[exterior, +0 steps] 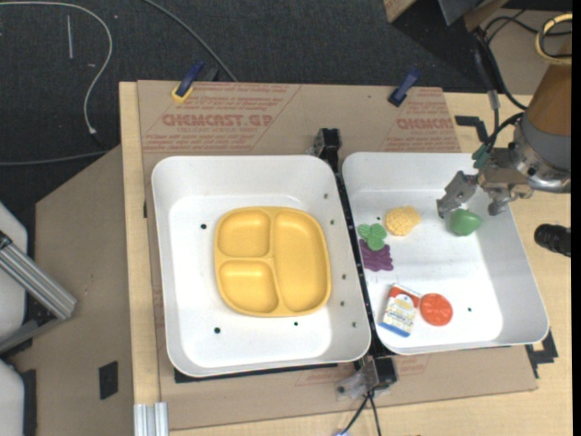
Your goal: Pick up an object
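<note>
My gripper (pixel 474 203) hangs over the far right part of the right bin (pixel 508 330), with its two grey fingers (pixel 451 197) spread apart. A small green round object (pixel 466 222) lies on the bin floor just below and between the fingertips, closer to the left finger. I cannot see either finger pressing on it. Further left in the same bin lie a bumpy yellow object (pixel 402 220), a green leafy piece (pixel 371 236) and a purple piece (pixel 378 257). Near the front lie a small white and red carton (pixel 398 310) and an orange-red disc (pixel 436 310).
The left bin (pixel 182 243) holds a yellow divided plate (pixel 272 261) in its middle. A black divider with clamps (pixel 329 142) runs between the bins. The right bin's floor is bare between the green object and the disc.
</note>
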Motion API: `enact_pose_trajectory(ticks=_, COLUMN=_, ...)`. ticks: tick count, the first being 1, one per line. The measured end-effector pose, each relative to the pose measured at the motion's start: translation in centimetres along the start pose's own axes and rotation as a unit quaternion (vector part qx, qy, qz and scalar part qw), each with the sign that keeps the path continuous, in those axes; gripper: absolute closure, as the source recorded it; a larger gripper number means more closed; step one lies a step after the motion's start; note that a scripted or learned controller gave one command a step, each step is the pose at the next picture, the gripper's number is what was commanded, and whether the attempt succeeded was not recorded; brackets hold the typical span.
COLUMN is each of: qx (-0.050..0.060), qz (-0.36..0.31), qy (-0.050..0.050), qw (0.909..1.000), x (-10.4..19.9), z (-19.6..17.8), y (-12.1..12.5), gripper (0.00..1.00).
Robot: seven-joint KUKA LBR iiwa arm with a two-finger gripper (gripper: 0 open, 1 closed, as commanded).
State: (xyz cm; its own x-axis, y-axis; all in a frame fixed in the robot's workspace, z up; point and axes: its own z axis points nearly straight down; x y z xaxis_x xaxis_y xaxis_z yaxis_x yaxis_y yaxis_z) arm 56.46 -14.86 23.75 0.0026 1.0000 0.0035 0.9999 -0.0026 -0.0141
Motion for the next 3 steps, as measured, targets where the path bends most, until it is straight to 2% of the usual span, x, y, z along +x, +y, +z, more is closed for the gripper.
enact_pose_trajectory(ticks=1, qx=-0.006, qz=-0.001, qy=-0.001, qw=1.0, x=0.0, z=-0.7, y=0.2, gripper=0.0)
enact_pose_trajectory(ticks=2, qx=-0.004, qz=-0.002, qy=0.0, qw=1.0, x=1.0, z=4.3, y=0.7, gripper=0.0)
enact_pose_trajectory(ticks=3, qx=-0.003, qz=-0.001, qy=0.0, qw=1.0, x=0.6, z=10.5, y=0.5, gripper=0.0)
